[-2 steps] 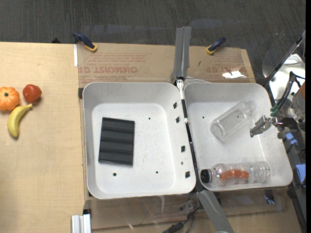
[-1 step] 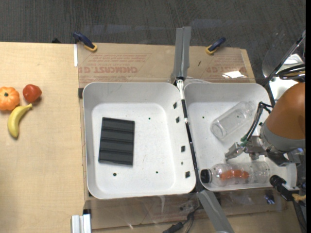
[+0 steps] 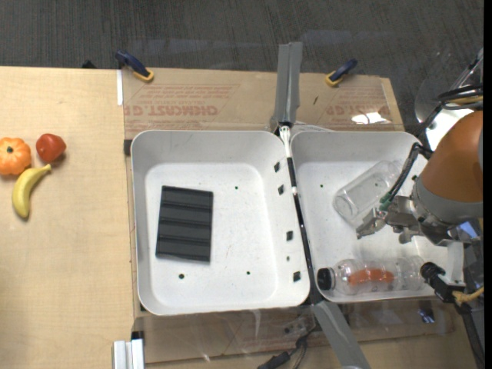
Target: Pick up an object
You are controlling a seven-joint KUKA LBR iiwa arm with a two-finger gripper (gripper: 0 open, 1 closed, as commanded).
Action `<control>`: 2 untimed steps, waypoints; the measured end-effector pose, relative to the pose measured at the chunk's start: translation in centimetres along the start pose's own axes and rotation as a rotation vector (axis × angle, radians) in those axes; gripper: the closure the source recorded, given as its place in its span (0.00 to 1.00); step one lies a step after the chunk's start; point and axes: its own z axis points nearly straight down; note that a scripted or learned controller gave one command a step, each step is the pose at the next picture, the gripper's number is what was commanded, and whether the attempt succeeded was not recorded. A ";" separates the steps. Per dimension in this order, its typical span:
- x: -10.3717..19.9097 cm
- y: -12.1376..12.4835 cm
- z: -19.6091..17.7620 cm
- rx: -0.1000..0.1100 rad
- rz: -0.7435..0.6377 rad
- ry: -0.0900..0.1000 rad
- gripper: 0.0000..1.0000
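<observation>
Hovering low in the right bin [image 3: 307,206], hand [image 3: 375,223] just beside the lower end of the clear plastic cup [image 3: 369,192], which lies tilted on its side. Cannot tell how far open, nor anything held between the tips. Best to centre over the cup's body and close across the narrow width, slowly, since thin clear plastic probably flexes and slips. Just below, a clear bottle [image 3: 369,277] with a black cap and orange contents, lying along the bin's near wall; close enough to be nudged. In the left bin [image 3: 200,148], a black ribbed block [image 3: 184,223], well apart. Out on the bench [image 3: 61,283]: small pumpkin [image 3: 13,157], tomato [image 3: 51,147], banana [image 3: 27,191].
</observation>
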 end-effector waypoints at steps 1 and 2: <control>-6.1 4.2 -2.2 0.001 0.140 -0.001 0.00; -4.2 0.3 -7.8 0.001 0.382 -0.001 0.00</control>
